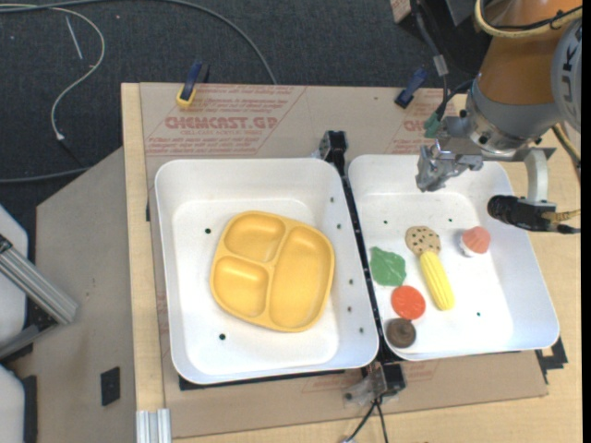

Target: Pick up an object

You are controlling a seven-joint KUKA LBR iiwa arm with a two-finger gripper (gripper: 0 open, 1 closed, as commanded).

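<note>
Our tool (432, 175) above the right bin's (517, 326) far edge, its grip state we cannot tell, corn cob (437, 280) nearer us, well apart, cookie (422, 240) between

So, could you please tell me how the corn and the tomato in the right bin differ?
The corn is yellow, long and narrow, lying lengthwise; the tomato is red-orange, round and smaller. The corn touches the speckled cookie; the tomato sits by the brown piece. Both lie loose in the right bin.

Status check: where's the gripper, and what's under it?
Gripper over right bin's far edge, holding nothing. Cookie and corn nearest, untouched. Nothing in the way.
</note>
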